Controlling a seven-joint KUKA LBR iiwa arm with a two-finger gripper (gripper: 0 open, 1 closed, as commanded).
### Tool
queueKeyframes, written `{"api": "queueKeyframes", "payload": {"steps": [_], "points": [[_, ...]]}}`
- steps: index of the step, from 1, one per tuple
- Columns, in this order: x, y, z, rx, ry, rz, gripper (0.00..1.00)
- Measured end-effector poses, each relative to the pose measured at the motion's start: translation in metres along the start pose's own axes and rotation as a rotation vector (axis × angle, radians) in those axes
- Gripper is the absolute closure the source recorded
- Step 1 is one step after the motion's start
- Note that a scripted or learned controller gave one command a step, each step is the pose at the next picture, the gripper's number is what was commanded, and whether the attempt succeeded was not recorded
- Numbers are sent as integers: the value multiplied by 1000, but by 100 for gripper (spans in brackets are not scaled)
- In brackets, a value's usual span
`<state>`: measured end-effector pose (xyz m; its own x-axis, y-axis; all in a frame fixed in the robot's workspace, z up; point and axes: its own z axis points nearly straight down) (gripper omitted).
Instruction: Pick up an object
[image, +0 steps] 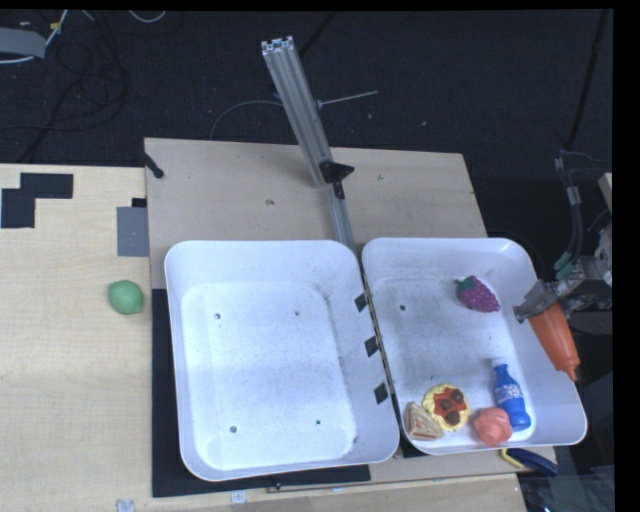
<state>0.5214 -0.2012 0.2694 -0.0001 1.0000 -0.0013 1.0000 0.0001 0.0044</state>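
Observation:
The right bin (440, 262) holds a purple grape bunch (478, 294) at its upper right. A blue bottle (509, 395), a red-orange round toy (491, 425), a yellow pizza-like toy (446, 405) and a sandwich wedge (423, 422) lie along its front edge. An orange carrot-shaped piece (558, 340) lies slanted over the bin's right rim. A dark grey part at its upper end looks like my gripper (537, 300), reaching in from the right. I cannot make out whether the gripper touches the orange piece.
The left bin (200, 270) stands beside the right one, and black clips (370, 345) join their shared wall. A green ball (126, 297) lies on the wooden bench to the left. A metal rail (305, 110) slants up behind the bins. Cables hang at the far right.

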Motion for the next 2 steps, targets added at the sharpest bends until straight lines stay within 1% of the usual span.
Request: {"api": "queueKeyframes", "payload": {"steps": [1, 2], "points": [[60, 3, 11, 6, 3, -4, 100], [108, 11, 6, 5, 2, -4, 100]]}}
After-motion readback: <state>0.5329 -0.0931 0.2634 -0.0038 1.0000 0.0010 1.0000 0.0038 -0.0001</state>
